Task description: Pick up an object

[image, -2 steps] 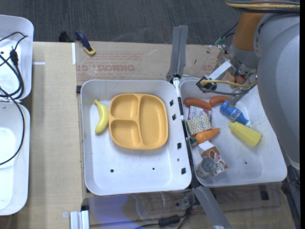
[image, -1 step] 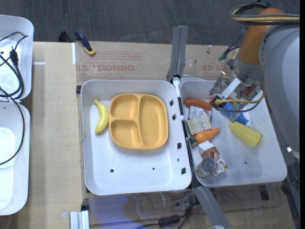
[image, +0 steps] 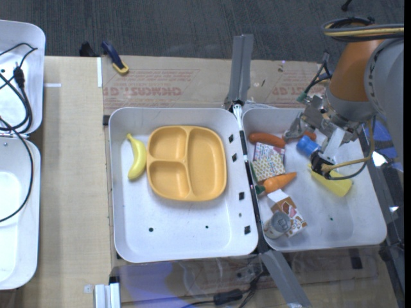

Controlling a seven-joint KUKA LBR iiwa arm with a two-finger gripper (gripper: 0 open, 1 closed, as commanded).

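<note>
The pincer (image: 313,131) hangs low over the back part of the right bin (image: 359,233), just beside a blue thing (image: 307,145); whether its jaws are apart or together I cannot tell, and nothing is seen between them. To do this step well, I judge it best to settle on one thing that lies free. The yellow wedge (image: 334,183), just in front of the blue thing, has bare floor on its far side, while the carrot (image: 279,183) and the patterned packet (image: 268,161), further toward the divider, crowd each other. A straight descent should spare the neighbours.

The bin floor is smooth white, likely slippery. The left bin (image: 128,236), across the divider, holds a yellow tray (image: 187,162) and a banana (image: 136,158). The bench (image: 70,172) is pale wood, with cardboard behind the bins.
</note>
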